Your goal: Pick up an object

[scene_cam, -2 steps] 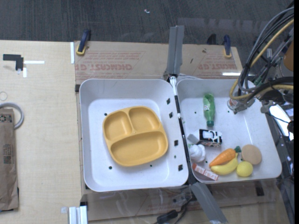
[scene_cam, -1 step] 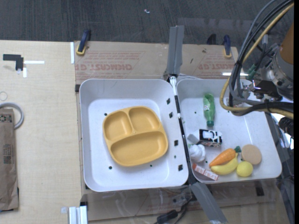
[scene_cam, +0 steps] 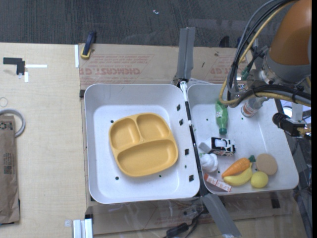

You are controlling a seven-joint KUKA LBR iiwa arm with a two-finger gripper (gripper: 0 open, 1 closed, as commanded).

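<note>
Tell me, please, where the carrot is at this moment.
The carrot lies in the right bin, near its front edge, just above the banana and left of the lemon.

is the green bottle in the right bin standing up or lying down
Lying down. The green bottle lies full length on the floor of the right bin, its cap end toward the toy car.

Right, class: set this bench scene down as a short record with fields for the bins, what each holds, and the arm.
left bin: yellow divided plate
right bin: green bottle, toy carrot, banana, lemon, tan round piece, black-and-white item, white crumpled item
arm: above the right bin's far right corner
gripper: hidden among cables
</note>
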